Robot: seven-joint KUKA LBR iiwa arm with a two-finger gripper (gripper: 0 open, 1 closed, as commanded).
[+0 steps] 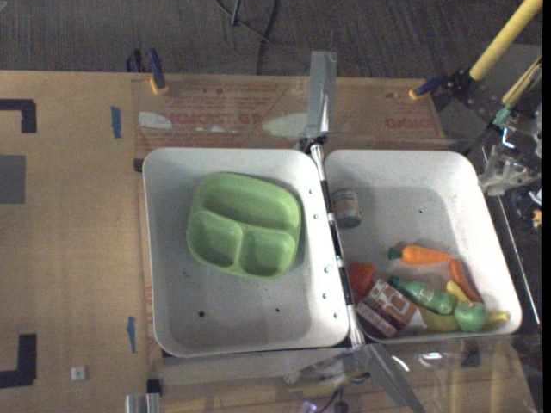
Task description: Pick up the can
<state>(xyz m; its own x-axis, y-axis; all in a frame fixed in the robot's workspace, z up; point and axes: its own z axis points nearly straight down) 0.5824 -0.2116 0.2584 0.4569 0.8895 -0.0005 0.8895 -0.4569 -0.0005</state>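
Two white bins sit side by side on a tan wooden bench [69, 256] marked with blue tape, dark carpet beyond. Within the right bin [430, 169], the can [346, 207] stands against its left wall. The left bin [164, 256] holds a green tray [245, 224].

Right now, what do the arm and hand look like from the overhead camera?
Only a blurred part is legible. The hand reads as a pale grey, metallic, blocky piece just outside the right bin, by its far right corner. Behind it sit darker mechanical parts with what look like thin dark cables. Any markings are too small to read.
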